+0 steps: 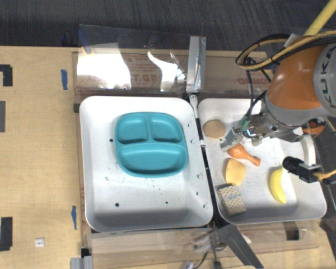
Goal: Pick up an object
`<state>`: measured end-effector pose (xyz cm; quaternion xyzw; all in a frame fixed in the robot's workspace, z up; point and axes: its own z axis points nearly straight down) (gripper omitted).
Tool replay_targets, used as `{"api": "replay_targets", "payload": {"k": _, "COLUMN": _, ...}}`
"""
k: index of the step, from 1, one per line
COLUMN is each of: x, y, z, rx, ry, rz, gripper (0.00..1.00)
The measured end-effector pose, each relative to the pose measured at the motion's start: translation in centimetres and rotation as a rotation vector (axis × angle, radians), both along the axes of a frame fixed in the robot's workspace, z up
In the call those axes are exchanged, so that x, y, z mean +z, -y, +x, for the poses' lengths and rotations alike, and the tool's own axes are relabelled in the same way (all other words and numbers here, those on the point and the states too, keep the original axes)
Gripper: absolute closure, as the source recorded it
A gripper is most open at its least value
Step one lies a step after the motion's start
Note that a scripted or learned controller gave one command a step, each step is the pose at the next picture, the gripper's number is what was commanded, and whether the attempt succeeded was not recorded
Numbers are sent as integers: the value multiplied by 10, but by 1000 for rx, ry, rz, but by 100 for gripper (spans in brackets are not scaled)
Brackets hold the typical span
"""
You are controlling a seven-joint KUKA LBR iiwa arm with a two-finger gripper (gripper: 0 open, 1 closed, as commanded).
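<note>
My gripper (238, 142) hangs low in the right bin (319, 206), just above the orange carrot-shaped toy (245, 154); whether it is wide or narrow I cannot tell. The toy lies tilted (and looks slick), so it may skid toward the yellow piece (235, 172).

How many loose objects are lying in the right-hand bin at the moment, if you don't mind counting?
5: a tan round piece at the top left, an orange carrot-like item by the gripper, a yellow wedge, a speckled block, and a banana. The arm may hide more.
</note>
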<state>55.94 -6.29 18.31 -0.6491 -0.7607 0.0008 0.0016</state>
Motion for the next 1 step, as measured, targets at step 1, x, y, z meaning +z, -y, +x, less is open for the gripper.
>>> {"api": "replay_targets", "payload": {"k": 1, "x": 2, "y": 24, "z": 59, "rx": -11, "ry": 5, "rz": -1, "gripper": 0}}
